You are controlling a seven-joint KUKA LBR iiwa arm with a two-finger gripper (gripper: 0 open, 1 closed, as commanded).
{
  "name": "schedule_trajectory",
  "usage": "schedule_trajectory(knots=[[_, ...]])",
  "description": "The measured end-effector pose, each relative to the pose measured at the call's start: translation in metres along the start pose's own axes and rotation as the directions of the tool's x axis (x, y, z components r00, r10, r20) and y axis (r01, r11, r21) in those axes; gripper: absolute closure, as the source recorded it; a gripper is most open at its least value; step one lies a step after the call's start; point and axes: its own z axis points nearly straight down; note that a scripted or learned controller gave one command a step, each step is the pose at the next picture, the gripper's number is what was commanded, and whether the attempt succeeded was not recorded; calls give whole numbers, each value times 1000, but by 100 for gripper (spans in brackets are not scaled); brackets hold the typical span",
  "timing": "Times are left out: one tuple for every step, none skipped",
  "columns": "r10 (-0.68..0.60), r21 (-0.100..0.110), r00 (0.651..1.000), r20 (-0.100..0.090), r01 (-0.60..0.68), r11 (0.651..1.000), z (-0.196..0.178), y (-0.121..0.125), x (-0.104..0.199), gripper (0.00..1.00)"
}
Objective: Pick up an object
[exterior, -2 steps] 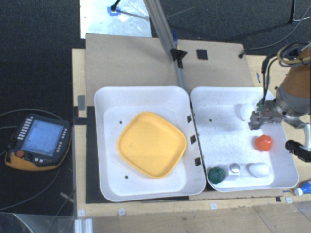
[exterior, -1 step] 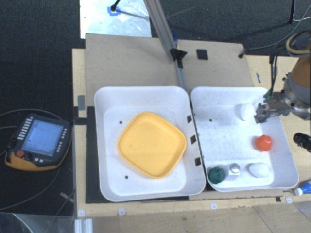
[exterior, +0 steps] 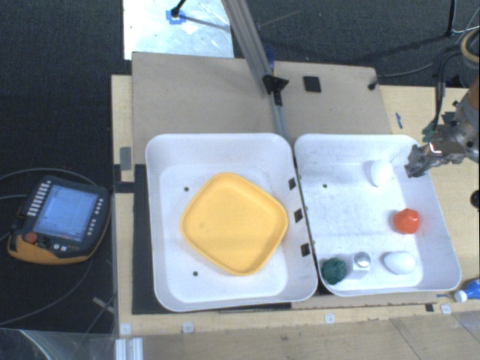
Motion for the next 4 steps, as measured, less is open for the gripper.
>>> schedule_trajectory(knots=[[-2,5,1000,-2,2,1000,1,-2,42,100],[-4,6,1000,-2,4,1000,14,-13,100,100],[-3,6,1000,-2,3,1000,25,-26,151,100],[-4,5,1000,-2,4,1000,22,-34,196,100]])
